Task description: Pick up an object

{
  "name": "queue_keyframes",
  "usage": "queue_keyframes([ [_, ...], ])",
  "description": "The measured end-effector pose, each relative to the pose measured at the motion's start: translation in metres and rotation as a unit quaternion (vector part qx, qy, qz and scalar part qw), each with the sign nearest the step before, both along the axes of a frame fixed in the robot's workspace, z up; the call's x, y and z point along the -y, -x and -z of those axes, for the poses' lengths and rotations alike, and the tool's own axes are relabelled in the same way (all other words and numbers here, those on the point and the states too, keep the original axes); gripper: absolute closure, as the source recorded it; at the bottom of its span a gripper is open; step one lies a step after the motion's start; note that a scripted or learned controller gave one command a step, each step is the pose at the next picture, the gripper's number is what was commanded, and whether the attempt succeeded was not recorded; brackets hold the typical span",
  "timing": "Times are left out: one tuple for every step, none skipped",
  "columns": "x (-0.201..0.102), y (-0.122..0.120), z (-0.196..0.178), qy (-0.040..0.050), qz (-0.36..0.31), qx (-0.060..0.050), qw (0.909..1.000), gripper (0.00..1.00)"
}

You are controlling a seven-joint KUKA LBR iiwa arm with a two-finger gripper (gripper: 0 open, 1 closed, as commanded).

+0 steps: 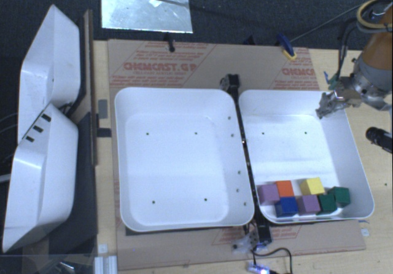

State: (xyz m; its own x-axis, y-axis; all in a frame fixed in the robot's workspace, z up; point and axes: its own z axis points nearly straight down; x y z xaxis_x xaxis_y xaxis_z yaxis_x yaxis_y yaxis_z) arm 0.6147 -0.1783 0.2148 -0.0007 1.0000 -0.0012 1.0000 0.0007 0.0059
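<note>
Your arm (376, 64) came in at the right edge of the frame, and its hand (326, 104) hung over the upper right corner of the right bin (288, 144). You could not tell from this view whether the hand was spread or pressed together; nothing showed in it. The blocks sat bunched in the lower right corner of that bin, well apart from the hand: a purple block (268, 193), an orange block (285, 188), a yellow block (312, 186), a blue block (286, 206), a second purple block (308, 204) and green blocks (334, 198). The left bin (178, 162) lay just beside it on the surface (196, 64).
</note>
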Motion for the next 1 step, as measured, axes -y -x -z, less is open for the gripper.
queue_keyframes([
  [0.0,-0.0003,-0.0017,-0.0006,0.0,-0.002,1.0,1.0],
])
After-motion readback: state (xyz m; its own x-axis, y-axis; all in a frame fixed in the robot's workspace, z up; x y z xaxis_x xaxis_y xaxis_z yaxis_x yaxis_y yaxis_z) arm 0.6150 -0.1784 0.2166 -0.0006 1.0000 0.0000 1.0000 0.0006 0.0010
